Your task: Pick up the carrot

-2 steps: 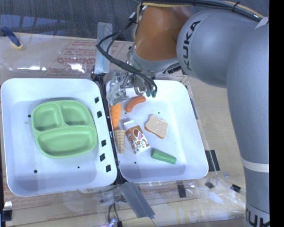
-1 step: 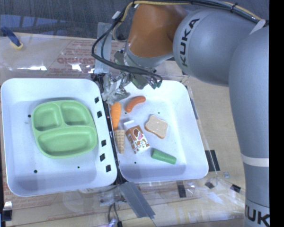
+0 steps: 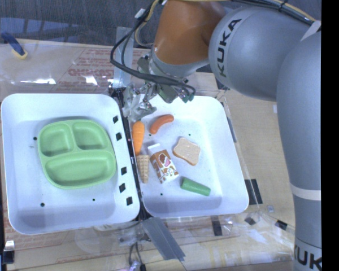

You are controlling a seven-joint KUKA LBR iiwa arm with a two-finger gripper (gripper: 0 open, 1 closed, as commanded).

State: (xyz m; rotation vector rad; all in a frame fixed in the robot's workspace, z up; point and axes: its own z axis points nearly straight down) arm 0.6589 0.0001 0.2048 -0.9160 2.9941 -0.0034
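My claw [image 3: 137,103] hovers, grasping nothing; the carrot [image 3: 138,136] looks light, stiff, smooth; I should grip its thick middle.

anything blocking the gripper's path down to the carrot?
Nothing visible does. The gripper hangs just above the carrot's upper end, with no object between them. The sausage lies close on its right and the bin wall runs along its left, so side room is tight.
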